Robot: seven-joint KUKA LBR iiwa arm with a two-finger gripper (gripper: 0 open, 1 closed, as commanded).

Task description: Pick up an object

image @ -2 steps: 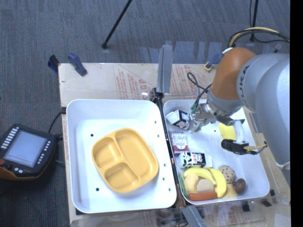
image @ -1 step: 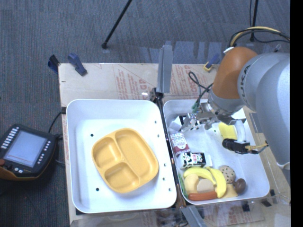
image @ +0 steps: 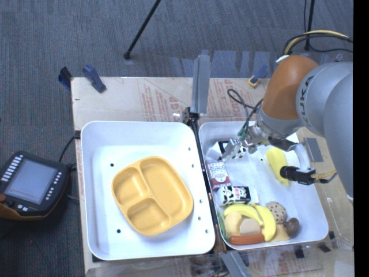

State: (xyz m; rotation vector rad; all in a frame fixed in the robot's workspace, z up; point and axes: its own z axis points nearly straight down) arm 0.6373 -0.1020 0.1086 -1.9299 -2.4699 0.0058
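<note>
Brown board desk [image: 144, 94] with red print, seen from above at a slant. Resting on it side by side, touching along their inner edges: left white bin [image: 95, 154] and right white bin [image: 314, 212]. Clipped at its far-left corner: blue clamp [image: 94, 77].

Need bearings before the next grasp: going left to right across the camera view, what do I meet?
Teach pendant → yellow divided plate → small red carton → end effector → yellow banana piece.
</note>
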